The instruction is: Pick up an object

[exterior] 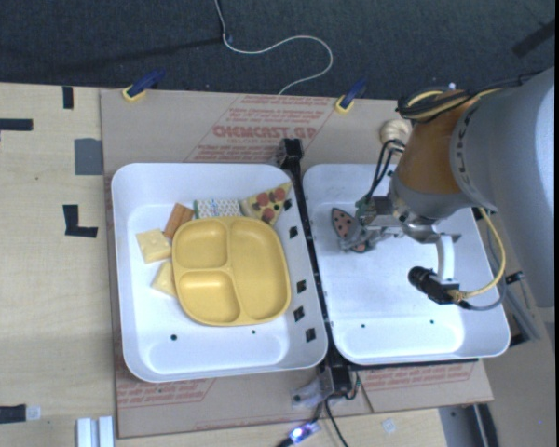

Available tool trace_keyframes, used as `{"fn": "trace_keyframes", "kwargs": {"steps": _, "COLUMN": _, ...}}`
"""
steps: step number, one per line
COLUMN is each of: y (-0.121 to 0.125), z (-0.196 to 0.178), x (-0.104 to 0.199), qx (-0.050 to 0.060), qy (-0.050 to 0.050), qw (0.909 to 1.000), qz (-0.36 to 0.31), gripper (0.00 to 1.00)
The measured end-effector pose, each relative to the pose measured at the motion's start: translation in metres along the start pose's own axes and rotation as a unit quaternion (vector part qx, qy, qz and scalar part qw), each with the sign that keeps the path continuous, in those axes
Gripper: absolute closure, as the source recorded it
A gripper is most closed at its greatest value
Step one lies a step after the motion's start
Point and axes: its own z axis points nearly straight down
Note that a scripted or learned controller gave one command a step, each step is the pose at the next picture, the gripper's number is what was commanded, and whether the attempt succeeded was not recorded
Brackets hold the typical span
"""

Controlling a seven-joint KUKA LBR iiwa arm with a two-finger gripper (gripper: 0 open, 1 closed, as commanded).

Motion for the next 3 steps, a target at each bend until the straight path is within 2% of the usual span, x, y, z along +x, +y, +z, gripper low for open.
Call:
{"fn": "trace_keyframes", "kwargs": {"steps": 1, "y": 0.006, "z": -0.053, "x": 0.01, "qx": -0.002, "qy": 0.001, "qw": 1.0, "qz": 0.0, "gripper": 1.0}}
{"fn": "trace_keyframes", "kwargs": {"steps": 3, "y": 0.009, "z": -0.132, "x": 0.008, "qx": -0.001, "qy": 0.001, "qw": 1.0, "qz": 0.0, "gripper": 1.0}}
